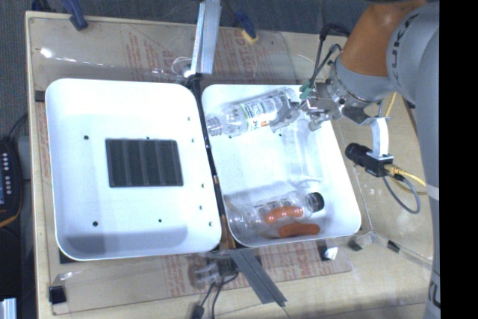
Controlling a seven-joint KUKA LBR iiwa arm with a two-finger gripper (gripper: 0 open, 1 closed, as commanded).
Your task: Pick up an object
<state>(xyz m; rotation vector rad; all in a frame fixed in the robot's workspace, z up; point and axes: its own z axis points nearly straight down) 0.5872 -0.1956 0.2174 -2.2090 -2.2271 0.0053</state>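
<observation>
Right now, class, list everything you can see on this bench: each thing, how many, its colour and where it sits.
bins: 2, white; left bin and right bin side by side on the bench.
dark panel: 1, black, ribbed; middle of the left bin.
upper bottle: 1, clear with a label; lying at the top of the right bin.
lower bottle: 1, clear with a black cap, orange pieces inside; bottom of the right bin.
clamps: 2, blue; on the bench's far edge.
arm: 1, grey with an orange band; reaching in from the right.
claw: 1, metal; at the upper bottle's right end.

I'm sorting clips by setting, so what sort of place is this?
Probably a robotics lab's bin-picking test bench: a robot arm with its pincer over the right bin, a twin left bin, and clear plastic bottles as test items.
</observation>
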